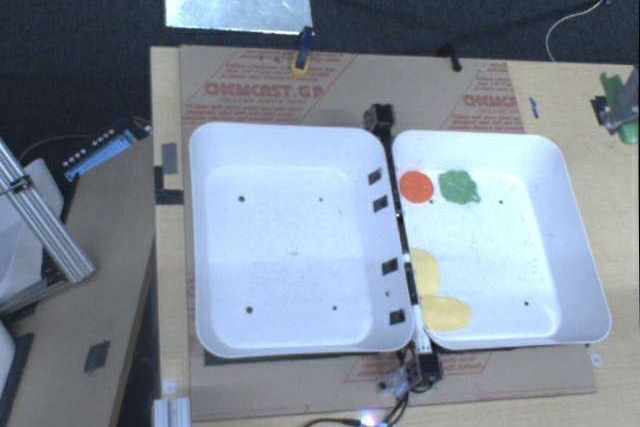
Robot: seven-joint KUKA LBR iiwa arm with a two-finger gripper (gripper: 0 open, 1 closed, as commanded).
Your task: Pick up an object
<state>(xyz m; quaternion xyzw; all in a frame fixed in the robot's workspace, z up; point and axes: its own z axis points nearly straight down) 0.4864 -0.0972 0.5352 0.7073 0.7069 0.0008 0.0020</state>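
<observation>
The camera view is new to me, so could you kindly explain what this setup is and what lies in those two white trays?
This is one picture from a fixed camera above a bench, looking down at a slant. Two shallow white bins sit side by side on a brown board. They serve a robot arm that reaches in from the right to pick things up.

The left bin shows bare white floor with a few small dark dots. The right bin holds four small things near its left wall: an orange disc, a green piece just right of it, and lower down a pale yellow piece with a brighter yellow one below it.

A grey and green part at the right edge may belong to the arm; too little shows to say. Nothing is being held.
</observation>
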